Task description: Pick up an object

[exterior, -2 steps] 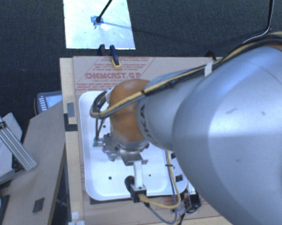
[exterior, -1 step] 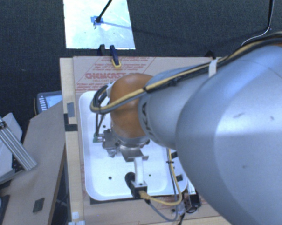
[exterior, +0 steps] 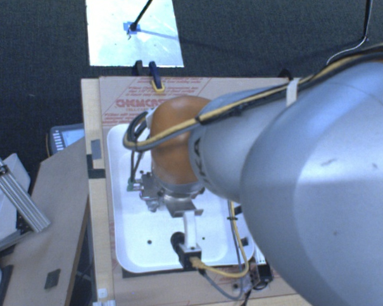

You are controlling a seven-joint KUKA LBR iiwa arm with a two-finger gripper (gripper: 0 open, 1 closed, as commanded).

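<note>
We cannot place the object to be picked: the arm covers much of the white bin (exterior: 129,250), and on the bare part of the bin floor we make out only a few small dark specks, too small to name. The gripper (exterior: 156,196) hangs over the middle of that bin, a cluster of metal parts pointing down at the floor of the tray. Whether it is open or closed we cannot tell, and we see nothing held in it.

Directly above the gripper sits the orange band (exterior: 172,140), and from there the grey arm (exterior: 306,176) swells toward the lower right of the view. A yellow cable (exterior: 240,106) runs along the arm's upper edge and loops round the band.

The bin rests on a wooden bench (exterior: 99,204). Behind the bin, at its far edge, lies a sheet of cardboard (exterior: 176,93) with red print, and a blue and yellow clamp (exterior: 155,78) grips its far edge. Beyond it, on the dark floor, lies a pale shiny square sheet (exterior: 135,31). To the left of the bench we see a small screen (exterior: 65,137) and a slanted aluminium bar (exterior: 15,188).
</note>
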